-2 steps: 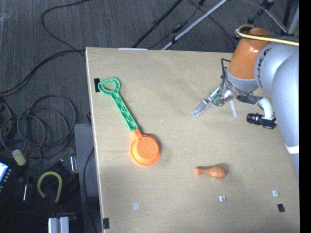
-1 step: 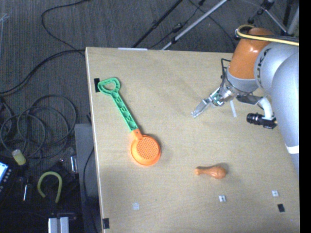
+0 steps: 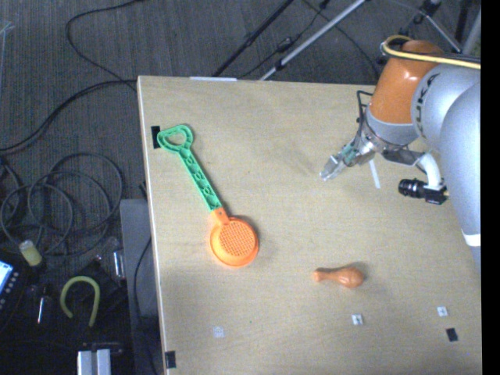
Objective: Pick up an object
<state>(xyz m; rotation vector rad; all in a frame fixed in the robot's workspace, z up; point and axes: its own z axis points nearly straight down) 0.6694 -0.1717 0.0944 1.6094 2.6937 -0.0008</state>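
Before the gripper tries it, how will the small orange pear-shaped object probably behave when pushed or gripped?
The small orange pear-shaped object lies on its side on the tan surface, so it may roll. Its rounded, tapering body could slip from the fingers. It looks small, so probably light.

A: Any text, labels or numbers to read here?

B: None. The counter (image 3: 312, 233) bears a few small black and white square marks near its edges, but they are too small to make out as letters or digits.

A: Anything printed on the arm (image 3: 437, 123)?

B: There is a dark mark on its grey shell beside the orange band, too blurred and cut off to read.
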